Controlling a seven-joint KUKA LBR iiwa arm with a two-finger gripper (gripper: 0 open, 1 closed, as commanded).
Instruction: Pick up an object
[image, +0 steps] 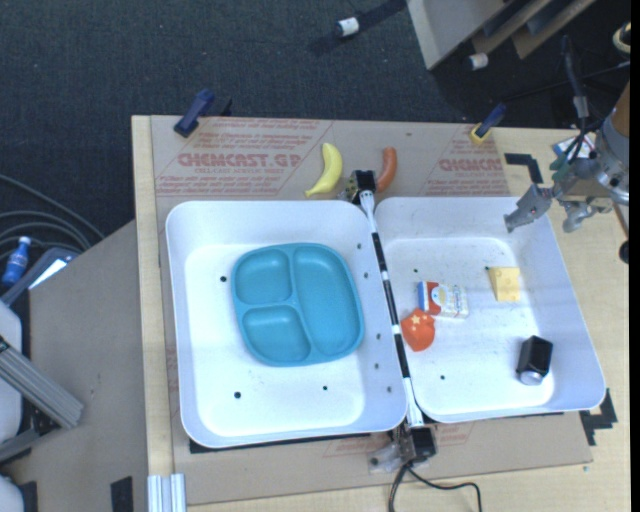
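The right bin (560, 300) holds a yellow block (505, 283), a white packet with red and blue print (444, 300), an orange-red round piece (418, 331) and a small black object (534, 359). My gripper (552, 211) hangs over that bin's far right corner, open, with nothing between its fingers. The yellow block lies nearest to it, a little toward the front and left. One grey finger (526, 208) points down-left toward the bin floor.
The left bin (200, 380) carries a blue divided plate (297, 302). A yellow banana (325, 170) and an orange sausage-shaped toy (387, 168) lie on the board behind the bins. Blue clamps sit at the board's far corners.
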